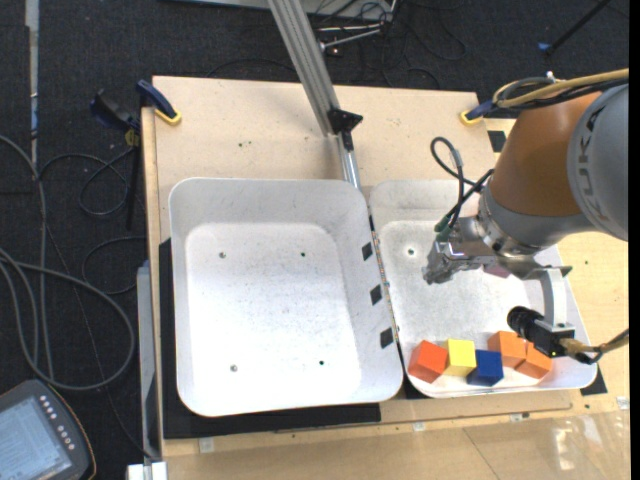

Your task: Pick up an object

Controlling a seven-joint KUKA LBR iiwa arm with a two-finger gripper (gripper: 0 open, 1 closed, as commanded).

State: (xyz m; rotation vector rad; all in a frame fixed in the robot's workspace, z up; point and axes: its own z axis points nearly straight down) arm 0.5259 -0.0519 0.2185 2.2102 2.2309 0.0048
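Several small blocks lie along the near edge of the right bin (400, 230): an orange block (430, 359), a yellow block (461, 354), a blue block (488, 367) and an orange block (521, 354) at the near right corner. My gripper (440, 268) hangs over the middle of the right bin, above and behind the blocks, with nothing seen between its fingers. The wrist hides the fingertips from above.
The left bin (190, 298) lies beside the right one, with black clips on the shared rim. A slanted metal pole (305, 53) comes down to the bins' far junction. Cables and a black fitting (528, 322) hang near the right bin's near right corner.
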